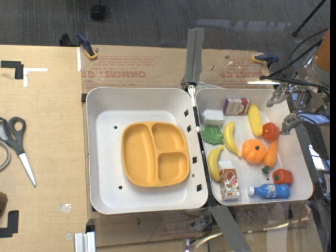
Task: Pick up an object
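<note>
The right bin [304,190] holds several toy foods: a purple box [235,106], a white block [213,117], a green leaf [212,135], a corn cob [254,119], two bananas [229,136] [214,163], a red tomato [270,132], an orange pumpkin [253,151], a carrot [270,154], a red pepper [282,177], a blue bottle [269,191] and a small carton [229,184]. My gripper [283,109] hangs over the bin's upper right corner, just right of the corn and tomato. It is open, with nothing between its fingers.
The left bin [100,140] holds a yellow divided plate [156,154]. Scissors [20,148] lie on the bench at the far left. Cables run across the upper right, behind the arm.
</note>
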You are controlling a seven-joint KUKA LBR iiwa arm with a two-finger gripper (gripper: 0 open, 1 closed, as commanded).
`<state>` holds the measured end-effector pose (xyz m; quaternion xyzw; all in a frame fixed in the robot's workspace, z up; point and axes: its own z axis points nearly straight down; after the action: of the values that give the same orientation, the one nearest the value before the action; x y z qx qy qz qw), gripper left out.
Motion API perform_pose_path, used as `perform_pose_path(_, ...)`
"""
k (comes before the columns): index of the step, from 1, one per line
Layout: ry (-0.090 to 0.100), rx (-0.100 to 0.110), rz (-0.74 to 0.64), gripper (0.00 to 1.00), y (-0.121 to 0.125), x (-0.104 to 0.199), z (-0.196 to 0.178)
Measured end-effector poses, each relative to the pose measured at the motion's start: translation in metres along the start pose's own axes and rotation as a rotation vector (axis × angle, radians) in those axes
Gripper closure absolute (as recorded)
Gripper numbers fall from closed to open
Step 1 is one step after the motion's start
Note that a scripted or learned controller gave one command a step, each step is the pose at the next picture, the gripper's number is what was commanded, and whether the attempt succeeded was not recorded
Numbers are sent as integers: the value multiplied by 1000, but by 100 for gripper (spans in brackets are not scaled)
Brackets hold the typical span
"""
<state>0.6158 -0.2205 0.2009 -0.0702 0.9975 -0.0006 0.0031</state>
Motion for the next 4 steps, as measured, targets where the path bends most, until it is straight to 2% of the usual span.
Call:
perform_pose_path(1,-16,9,-42,0,-5,-11,86)
perform_pose_path(2,-29,8,23,0,30,22,93)
perform_pose_path(3,2,-1,130,0,56,72,107)
perform_pose_path(4,0,-1,108,0,61,-35,107)
